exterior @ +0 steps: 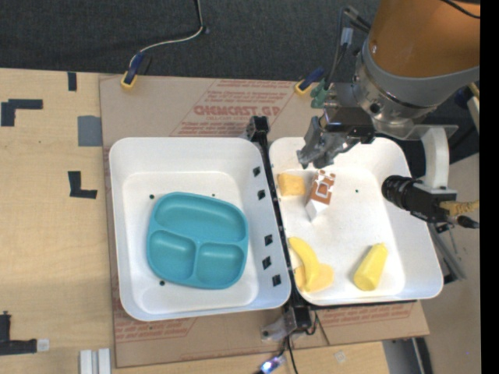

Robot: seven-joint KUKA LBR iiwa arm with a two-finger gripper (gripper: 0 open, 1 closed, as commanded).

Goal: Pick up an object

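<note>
My gripper [316, 156] hangs over the back left part of the right bin [405, 287], its dark fingers pointing down with nothing visibly between them. Just below it lie a small yellow block [290, 185] and a brown and white carton [320, 190]. A banana [309, 267] lies at the front left of this bin. A yellow cylinder [370, 267] rests at the front right.
The left bin [125, 178] holds a teal divided plate [196, 240]. A black camera mount [413, 195] sticks in from the right over the right bin. Clips line the wall between the bins. Cardboard lies under both bins.
</note>
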